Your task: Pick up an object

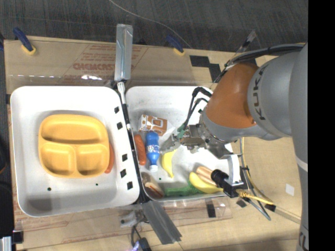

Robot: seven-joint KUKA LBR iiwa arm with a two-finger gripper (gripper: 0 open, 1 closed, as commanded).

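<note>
Reaching in from the right of the frame, the arm (246, 101) sets its gripper (180, 138) low over the right bin (162, 95), centre of frame. Claw state: cannot tell, wrist hardware masks it. Candidate objects crowd the bin's lower half: blue bottle (152, 149), orange tube (139, 148), banana (168, 163), a brown carton (152, 123) above. Probably heaped there by the bin's slope. Left bin (26, 140) holds a yellow divided tray (73, 144), untouched.

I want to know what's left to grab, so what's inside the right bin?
The right bin holds a blue bottle, an orange tube, a brown-and-white packet, two yellow bananas, and something green. The arm covers the bin's right side.
</note>
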